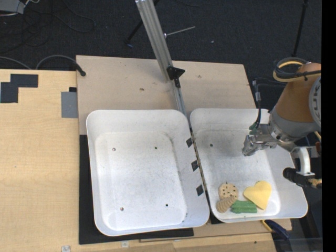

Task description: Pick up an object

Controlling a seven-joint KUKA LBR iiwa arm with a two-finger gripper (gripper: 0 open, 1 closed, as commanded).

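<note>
In the right bin (pixel 226 125), near its front edge, lie three small objects close together: a tan cookie-like piece (pixel 227 190) with a ridged tan piece just below it, a green flat piece (pixel 243 207), and a yellow heart-shaped piece (pixel 259 193). My gripper (pixel 251 146) hangs over the right part of this bin, behind the objects and apart from them. Nothing shows between its fingers. The grey wrist and orange band rise to its right.
The left bin (pixel 139 169) sits beside the right one, with black clips along the shared rim. A slanted aluminium rail (pixel 157 41) rises from behind the bins. Light wooden boards surround the bench; cables lie on the dark floor.
</note>
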